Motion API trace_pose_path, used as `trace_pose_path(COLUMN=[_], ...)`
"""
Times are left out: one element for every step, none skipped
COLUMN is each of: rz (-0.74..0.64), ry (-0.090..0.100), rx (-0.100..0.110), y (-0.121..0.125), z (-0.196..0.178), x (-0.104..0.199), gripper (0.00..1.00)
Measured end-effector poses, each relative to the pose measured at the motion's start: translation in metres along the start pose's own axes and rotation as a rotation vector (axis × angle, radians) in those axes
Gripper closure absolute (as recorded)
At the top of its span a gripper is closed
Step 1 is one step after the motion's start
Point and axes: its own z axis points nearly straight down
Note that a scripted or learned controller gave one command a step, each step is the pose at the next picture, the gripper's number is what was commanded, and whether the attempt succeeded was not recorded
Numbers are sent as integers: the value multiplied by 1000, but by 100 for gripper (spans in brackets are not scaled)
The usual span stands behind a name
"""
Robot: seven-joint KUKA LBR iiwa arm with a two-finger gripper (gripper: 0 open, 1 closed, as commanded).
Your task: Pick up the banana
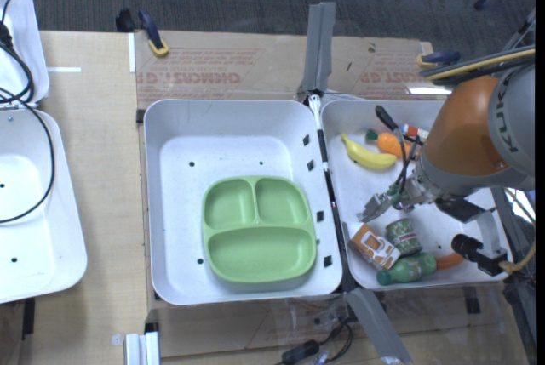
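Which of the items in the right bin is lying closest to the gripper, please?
The small green can, just below the gripper. The banana lies farther off toward the bin's back, and the green bottle lies nearer the front wall.

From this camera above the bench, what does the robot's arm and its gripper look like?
The arm is grey and rounded, with a wide, glossy orange band above the wrist. Dark letters are printed on the grey shell. The gripper is small, made of grey metal, with thin dark cables running to it.
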Motion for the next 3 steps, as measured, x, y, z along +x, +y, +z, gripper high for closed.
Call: trace_pose_path(rz=[55, -26, -31], ry=[-1, 14, 2], rx=[1, 37, 22], y=[75, 112, 116], z=[0, 4, -6], x=[-46, -41, -42], gripper=[0, 0, 100])
